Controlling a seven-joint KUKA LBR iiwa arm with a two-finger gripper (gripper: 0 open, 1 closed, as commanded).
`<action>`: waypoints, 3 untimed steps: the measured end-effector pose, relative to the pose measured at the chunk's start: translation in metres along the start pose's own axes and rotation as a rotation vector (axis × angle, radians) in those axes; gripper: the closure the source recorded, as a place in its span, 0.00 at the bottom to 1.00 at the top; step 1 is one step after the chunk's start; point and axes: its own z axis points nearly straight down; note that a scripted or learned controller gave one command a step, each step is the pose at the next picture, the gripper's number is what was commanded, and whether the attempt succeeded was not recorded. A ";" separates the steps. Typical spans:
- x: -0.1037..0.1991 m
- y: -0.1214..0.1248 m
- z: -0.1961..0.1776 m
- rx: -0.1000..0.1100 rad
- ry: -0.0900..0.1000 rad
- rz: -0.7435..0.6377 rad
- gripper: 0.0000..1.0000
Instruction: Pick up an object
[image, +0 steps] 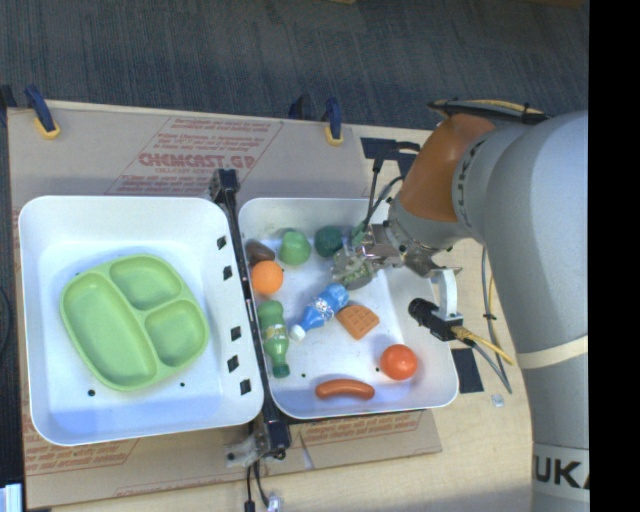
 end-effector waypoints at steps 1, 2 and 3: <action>0.059 -0.010 -0.124 -0.004 0.002 0.001 1.00; 0.135 0.009 -0.129 -0.002 0.002 0.001 1.00; 0.175 0.003 -0.159 -0.003 0.003 0.001 1.00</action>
